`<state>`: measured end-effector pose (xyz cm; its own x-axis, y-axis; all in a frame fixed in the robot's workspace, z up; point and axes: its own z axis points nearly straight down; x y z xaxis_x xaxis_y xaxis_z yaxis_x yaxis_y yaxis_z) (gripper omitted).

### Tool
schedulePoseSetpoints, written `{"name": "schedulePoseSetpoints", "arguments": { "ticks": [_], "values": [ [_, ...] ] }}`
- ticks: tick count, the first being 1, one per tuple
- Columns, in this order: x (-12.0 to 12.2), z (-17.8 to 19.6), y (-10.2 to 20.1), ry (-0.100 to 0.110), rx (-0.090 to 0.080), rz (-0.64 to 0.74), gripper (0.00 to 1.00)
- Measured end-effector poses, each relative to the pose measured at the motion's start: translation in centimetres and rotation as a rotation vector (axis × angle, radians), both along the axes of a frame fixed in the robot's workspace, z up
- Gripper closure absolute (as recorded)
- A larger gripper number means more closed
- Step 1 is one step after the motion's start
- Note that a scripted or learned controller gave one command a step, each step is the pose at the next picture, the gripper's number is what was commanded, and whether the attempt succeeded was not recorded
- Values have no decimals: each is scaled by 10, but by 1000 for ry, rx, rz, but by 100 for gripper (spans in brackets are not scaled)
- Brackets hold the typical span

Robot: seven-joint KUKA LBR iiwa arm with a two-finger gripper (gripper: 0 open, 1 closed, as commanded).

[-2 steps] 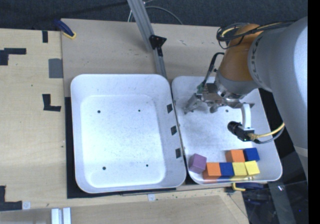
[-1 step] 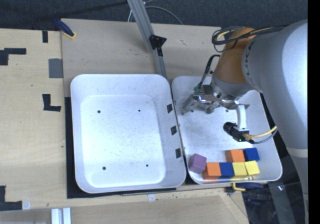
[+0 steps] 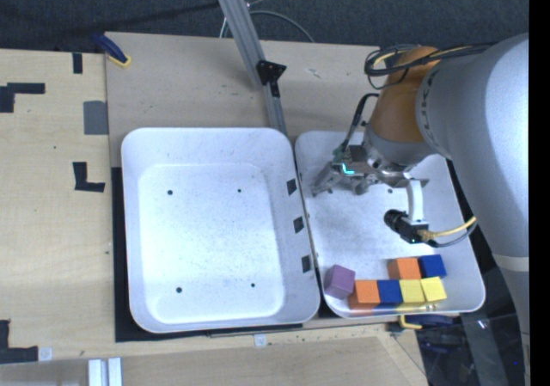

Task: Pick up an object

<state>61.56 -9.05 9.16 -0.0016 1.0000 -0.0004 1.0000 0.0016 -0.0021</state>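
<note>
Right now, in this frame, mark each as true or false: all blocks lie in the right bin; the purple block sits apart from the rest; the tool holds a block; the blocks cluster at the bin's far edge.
1. All small blocks lie in the right shallow white bin. True.
2. The purple cube sits left of the others, beside the orange block. True.
3. The two-finger tool holds a block. False: it is over bare floor, nothing between its fingers.
4. The blocks cluster at the far edge. False: they sit along the near edge.

Arm (image 3: 481,109) cut off at right edge; right bin's (image 3: 344,229) far rim behind it.
</note>
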Motion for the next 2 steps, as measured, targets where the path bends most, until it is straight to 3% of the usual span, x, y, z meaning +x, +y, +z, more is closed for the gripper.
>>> {"name": "schedulePoseSetpoints", "arguments": {
  "ticks": [1, 2],
  "values": [
    [46, 1, -52, -5, -2, -3, 0],
    [61, -2, -9, 20, -11, -4, 0]
  ]
}}
